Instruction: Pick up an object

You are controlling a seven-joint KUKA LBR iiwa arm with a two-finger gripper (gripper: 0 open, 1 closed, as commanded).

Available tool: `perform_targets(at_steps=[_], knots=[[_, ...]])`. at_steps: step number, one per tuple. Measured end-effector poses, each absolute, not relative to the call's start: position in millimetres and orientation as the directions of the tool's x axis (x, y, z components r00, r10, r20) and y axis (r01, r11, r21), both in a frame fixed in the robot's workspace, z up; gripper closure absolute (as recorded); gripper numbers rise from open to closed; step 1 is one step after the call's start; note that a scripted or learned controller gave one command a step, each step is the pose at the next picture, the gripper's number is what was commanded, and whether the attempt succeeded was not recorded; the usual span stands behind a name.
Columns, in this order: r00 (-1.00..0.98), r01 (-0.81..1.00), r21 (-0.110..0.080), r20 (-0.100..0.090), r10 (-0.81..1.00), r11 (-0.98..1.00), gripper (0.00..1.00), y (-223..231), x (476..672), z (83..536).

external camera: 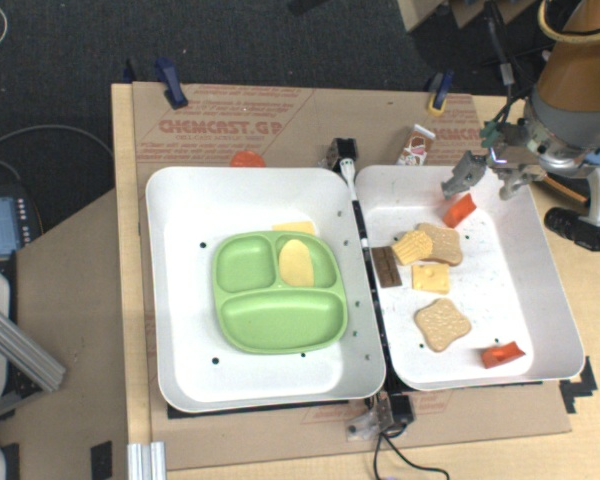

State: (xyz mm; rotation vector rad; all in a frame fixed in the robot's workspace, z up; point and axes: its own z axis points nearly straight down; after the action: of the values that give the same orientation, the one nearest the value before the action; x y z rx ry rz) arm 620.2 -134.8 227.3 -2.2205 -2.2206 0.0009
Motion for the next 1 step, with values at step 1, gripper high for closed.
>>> perform_targets(at_steps=[1], knots=[[0.003,1.0,-0.006,0.002,1.0,-0.003,0.0,-169.7,644.6,77.2]])
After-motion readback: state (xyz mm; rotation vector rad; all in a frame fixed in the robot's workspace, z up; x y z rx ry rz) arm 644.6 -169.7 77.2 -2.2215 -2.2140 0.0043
